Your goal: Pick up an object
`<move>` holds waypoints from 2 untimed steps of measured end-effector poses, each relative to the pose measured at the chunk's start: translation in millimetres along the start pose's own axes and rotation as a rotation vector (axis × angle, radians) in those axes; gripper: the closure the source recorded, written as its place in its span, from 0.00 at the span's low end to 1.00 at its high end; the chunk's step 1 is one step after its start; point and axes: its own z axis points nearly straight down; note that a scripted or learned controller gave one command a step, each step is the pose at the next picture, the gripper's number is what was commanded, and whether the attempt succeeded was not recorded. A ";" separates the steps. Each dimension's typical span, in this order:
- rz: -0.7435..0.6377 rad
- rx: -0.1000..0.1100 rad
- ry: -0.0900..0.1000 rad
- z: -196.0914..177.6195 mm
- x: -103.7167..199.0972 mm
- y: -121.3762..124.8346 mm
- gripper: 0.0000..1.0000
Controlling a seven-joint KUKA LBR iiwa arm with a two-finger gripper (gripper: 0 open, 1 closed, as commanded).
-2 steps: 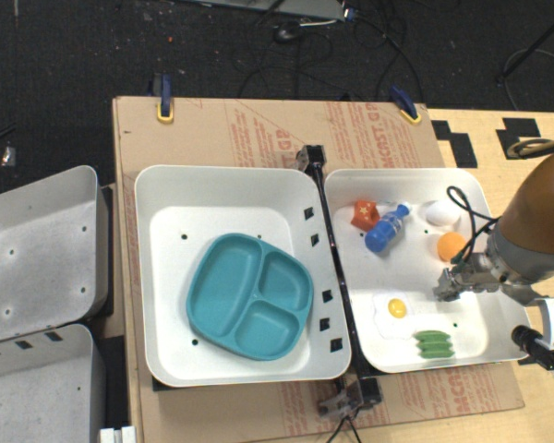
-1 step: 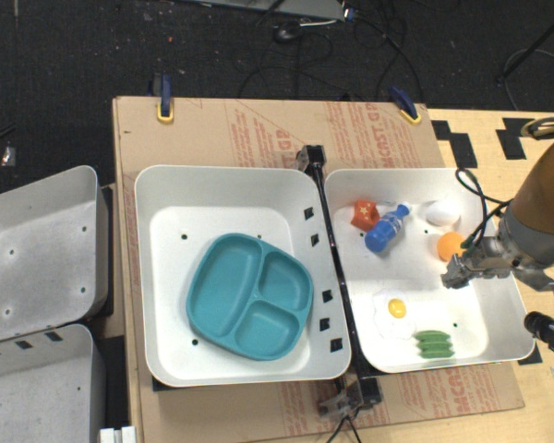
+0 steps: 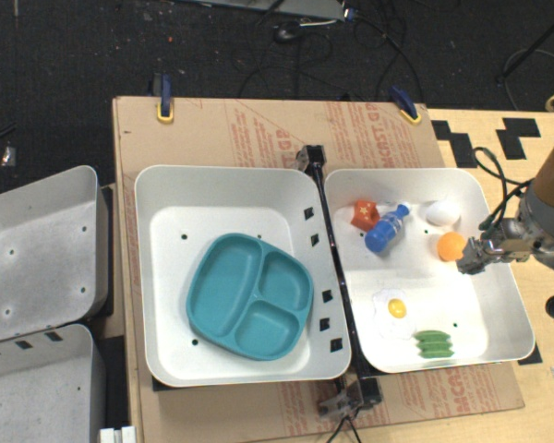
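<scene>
Counter (image 3: 222, 118) carries two shallow white bins side by side. Left bin (image 3: 157, 192) holds a teal divided plate (image 3: 249, 295), roughly centred, tilted a bit toward the near right corner. Right bin (image 3: 508, 326) has the small stuff: red block (image 3: 365, 214) near the far left, blue bottle (image 3: 385, 230) just beside it with its long axis running near-left to far-right, cap pointing far right. White egg-like thing (image 3: 441, 213) toward the far right corner. Orange ball (image 3: 451, 245) just near of it, toward the right wall. Fried egg toy (image 3: 395, 308) at mid bin, green pea pod (image 3: 434, 343) near the near edge, lying left-right.

Arm enters from the right, gripper (image 3: 474, 257) low over the right bin's right wall. Too small and dark here, so cannot tell if it is spread or closed. Nothing visibly held.

Key relation: orange ball lies just left of the gripper, slightly toward the far side, apparently touching or nearly so; cannot tell which. Judged nearest target, so likely pick. Ball is round, no long axis to match, but it sits near the wall and may roll when nudged. Bottle and red block are well apart, further left. Task looks not yet done: every object rests in a bin.
</scene>
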 end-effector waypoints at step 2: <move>-0.005 0.004 0.004 0.2 97.8 18.5 1.00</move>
